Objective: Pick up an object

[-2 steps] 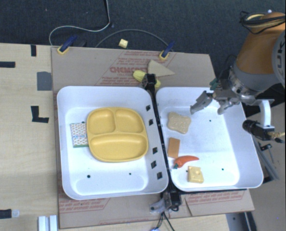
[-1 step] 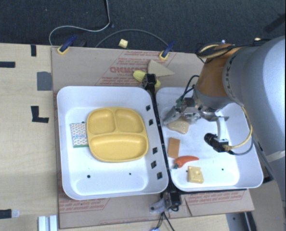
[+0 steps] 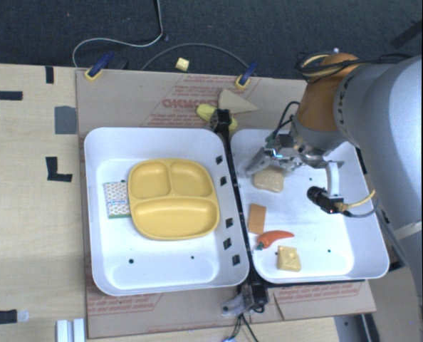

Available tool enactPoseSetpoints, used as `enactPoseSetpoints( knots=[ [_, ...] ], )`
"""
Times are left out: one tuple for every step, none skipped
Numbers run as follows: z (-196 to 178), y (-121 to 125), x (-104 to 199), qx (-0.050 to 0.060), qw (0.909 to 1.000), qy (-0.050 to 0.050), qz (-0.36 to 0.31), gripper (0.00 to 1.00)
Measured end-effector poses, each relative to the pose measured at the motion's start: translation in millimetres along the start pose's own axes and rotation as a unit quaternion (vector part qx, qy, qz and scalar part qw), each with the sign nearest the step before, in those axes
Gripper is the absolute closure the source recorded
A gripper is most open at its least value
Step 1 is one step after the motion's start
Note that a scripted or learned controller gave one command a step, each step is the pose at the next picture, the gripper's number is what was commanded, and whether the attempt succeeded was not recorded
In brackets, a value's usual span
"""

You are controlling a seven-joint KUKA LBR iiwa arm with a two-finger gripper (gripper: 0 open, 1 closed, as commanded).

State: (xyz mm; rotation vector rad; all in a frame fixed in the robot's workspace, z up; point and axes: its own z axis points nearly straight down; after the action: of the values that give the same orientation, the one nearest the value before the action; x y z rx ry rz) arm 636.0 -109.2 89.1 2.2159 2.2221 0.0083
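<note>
The grey arm (image 3: 382, 112) reaches in from the right, its gripper (image 3: 272, 161) low in the right bin (image 3: 340, 258), fingers spread narrowly over a beige bread-like piece (image 3: 269, 182). The left bin (image 3: 162, 269) bears a yellow divided plate (image 3: 174, 198). Both sit on cardboard (image 3: 190, 98).
</note>
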Motion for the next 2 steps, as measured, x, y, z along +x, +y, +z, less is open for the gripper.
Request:
enactPoseSetpoints(
  knots=[
    [-0.2, 30.8, -0.2, -0.001, 1.0, -0.001, 0.0, 0.0],
    [-1.5, 21.8, -10.2, -0.005, 1.0, -0.001, 0.0, 0.0]
  ],
)
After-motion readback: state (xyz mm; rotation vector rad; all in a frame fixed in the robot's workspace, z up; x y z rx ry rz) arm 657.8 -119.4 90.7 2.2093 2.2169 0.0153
